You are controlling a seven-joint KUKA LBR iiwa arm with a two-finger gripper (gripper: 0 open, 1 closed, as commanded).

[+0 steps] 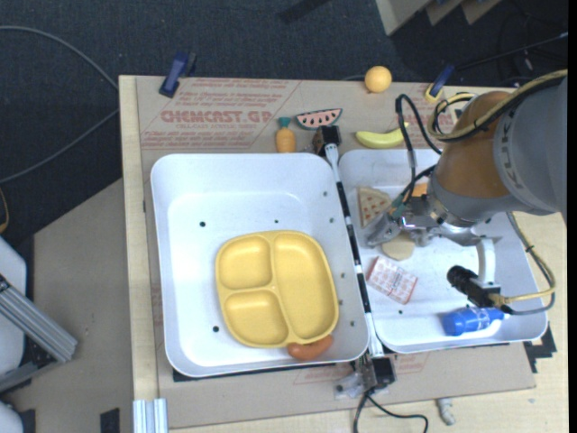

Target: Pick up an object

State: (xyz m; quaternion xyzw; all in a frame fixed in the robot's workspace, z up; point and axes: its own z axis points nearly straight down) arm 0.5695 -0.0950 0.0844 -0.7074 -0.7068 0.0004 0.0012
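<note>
Centrally in the right bin [514, 336], we see the gripper [386, 233], its state impossible to tell, poised just above-left of the pale round piece [398, 249], with the red-patterned packet [393, 281] just below.

The grey arm [532, 142] comes in from the right, its orange band [469, 152] sitting just above the wrist. The wrist bends down and to the left, carrying the gripper [389, 228] low over the bench. Dark cables loop around the wrist; the fingertips themselves are hard to make out.
</note>
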